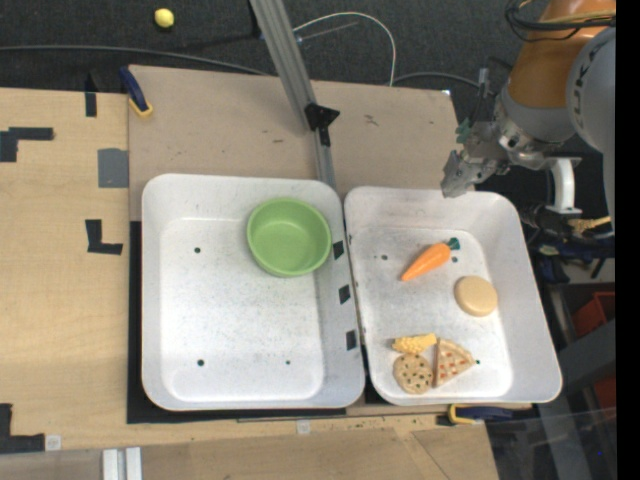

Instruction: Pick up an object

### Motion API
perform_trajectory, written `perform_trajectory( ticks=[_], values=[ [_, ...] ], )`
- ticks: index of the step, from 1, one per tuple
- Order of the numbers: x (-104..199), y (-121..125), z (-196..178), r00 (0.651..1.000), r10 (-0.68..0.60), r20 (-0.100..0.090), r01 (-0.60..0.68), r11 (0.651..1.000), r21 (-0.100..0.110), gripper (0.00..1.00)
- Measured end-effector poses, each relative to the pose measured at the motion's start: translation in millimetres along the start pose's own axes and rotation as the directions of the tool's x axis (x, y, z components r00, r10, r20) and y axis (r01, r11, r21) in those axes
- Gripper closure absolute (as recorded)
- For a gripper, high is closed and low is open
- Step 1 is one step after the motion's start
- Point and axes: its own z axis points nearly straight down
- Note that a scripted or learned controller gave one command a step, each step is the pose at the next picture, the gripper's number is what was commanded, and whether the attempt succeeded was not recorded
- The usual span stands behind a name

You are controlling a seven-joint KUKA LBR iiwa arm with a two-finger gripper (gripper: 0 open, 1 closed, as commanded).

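The right bin [500, 218] holds an orange toy carrot [427, 260] with a green top, a round tan bun [476, 295], a yellow corn piece [413, 344], a round cookie [411, 373] and a pizza slice [453, 360]. A green bowl [289, 235] sits in the left bin [170, 268], near its far right corner. My gripper [456, 181] hangs over the far rim of the right bin, up and to the right of the carrot, with nothing seen in it.
A slanted metal pole [288, 53] crosses the bench behind the bins. Cables trail across the dark floor at the back, where a small yellow ball [164, 17] lies. The arm's orange band [560, 28] stands at the right edge.
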Motion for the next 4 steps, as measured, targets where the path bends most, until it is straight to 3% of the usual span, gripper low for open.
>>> perform_trajectory(
  ticks=[2,4],
  values=[
    [92,-34,-18,1.000,-0.001,-0.001,0.001,1.000,0.002,1.00],
    [190,-53,-12,1.000,-0.001,0.000,0.001,1.000,0.003,1.00]
  ],
)
